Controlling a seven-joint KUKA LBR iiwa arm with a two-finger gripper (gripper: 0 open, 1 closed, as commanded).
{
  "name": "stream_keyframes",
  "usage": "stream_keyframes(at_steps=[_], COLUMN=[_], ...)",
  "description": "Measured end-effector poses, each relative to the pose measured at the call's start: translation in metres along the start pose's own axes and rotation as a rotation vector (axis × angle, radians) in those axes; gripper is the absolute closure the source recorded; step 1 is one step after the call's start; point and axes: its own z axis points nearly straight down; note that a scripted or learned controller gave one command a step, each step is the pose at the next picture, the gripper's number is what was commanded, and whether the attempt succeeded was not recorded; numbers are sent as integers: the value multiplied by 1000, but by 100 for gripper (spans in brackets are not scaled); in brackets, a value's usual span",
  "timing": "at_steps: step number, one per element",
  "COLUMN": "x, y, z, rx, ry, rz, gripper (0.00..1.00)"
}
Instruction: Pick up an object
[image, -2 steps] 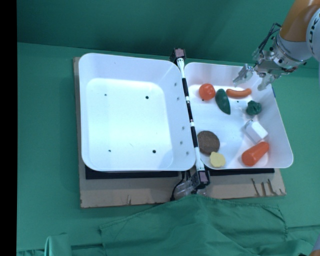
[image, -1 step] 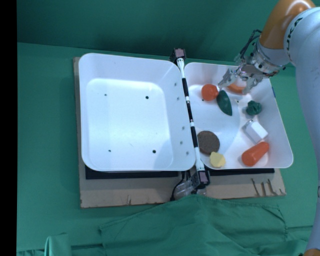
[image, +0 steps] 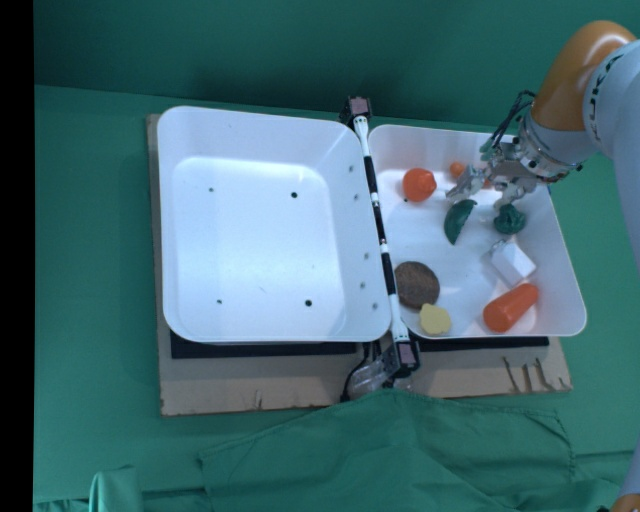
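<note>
The right bin (image: 560, 300) holds several small items: an orange-red ball (image: 419, 184), a dark green leaf-shaped piece (image: 458, 220), a dark green lump (image: 509, 220), a white block (image: 513, 261), an orange carrot-like piece (image: 510, 307), a brown disc (image: 417, 284) and a yellow piece (image: 434, 320). A small orange item (image: 458, 170) lies near the bin's far wall. My gripper (image: 487, 193) hangs over the far part of this bin, open, its fingers spread between the leaf piece and the green lump. Nothing is between the fingers.
The left bin (image: 180, 150) lies beside the right one, parted by a black and white divider rail (image: 376, 220). Both rest on a brown board (image: 250, 395). Green cloth (image: 400, 450) is bunched at the front.
</note>
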Motion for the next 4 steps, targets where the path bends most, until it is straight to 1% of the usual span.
stream_keyframes(at_steps=[1, 2, 3, 4], x=[9, 7, 7, 19], y=[-69, -66, -101, -74], z=[-2, -15, -47, -67], rx=[-5, -12, 9, 6], ry=[-4, -7, 2, 1], rz=[0, 3, 0, -4], gripper=[0, 100, 100, 100])
